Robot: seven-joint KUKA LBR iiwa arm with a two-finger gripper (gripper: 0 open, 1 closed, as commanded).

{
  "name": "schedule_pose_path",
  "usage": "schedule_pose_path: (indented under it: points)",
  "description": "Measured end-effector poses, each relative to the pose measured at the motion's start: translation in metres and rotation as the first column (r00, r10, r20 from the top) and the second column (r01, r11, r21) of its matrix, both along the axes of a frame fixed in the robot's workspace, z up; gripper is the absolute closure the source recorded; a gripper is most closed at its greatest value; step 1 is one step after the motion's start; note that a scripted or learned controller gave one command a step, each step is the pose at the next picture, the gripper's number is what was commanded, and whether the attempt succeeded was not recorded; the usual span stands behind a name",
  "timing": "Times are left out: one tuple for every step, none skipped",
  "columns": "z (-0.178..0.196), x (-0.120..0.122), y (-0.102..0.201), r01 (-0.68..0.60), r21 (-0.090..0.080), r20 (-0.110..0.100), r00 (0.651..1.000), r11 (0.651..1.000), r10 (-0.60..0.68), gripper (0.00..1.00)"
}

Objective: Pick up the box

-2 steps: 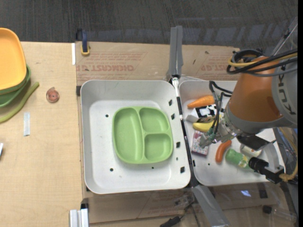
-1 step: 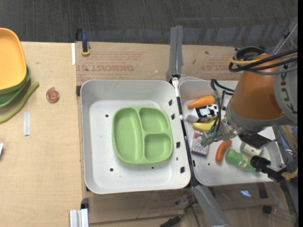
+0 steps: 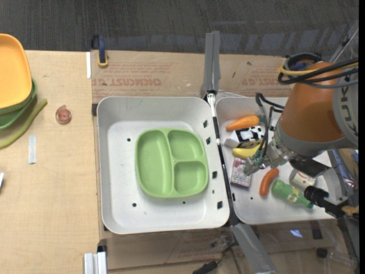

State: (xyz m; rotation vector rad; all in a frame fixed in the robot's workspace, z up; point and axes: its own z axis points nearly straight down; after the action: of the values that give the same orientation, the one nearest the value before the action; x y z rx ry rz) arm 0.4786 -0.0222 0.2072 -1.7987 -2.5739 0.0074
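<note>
Can't tell whether the jaws are spread or pressed together, tangled in clutter from up here. Gripper [image 3: 255, 163] down low in the right bin [image 3: 268, 216], hanging just over the top right corner of the box [image 3: 240, 174]. Box lying flat against that bin's left wall, pink and white. Nearest the front, a green bottle [image 3: 285, 189] on its side, an orange sausage-shaped toy [image 3: 266, 181] just beside it. Further back, a banana [image 3: 246, 151], then a carrot [image 3: 242, 123]. Over in the left bin [image 3: 114, 170], a green divided plate [image 3: 171, 163]. At the far left, a yellow plate [image 3: 11, 73].
</note>
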Motion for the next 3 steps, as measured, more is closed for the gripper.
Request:
schedule_pose_path:
  points:
    - [0.008, 0.001, -0.001, 0.0, -0.002, -0.001, 1.0, 1.0, 0.0, 1.0]
    - [0.004, 0.033, 0.06, 0.182, 0.0, 0.002, 0.983, 0.983, -0.182, 1.0]
    - [0.04, 0.02, 0.017, 0.023, 0.001, 0.004, 1.0, 1.0, -0.023, 1.0]
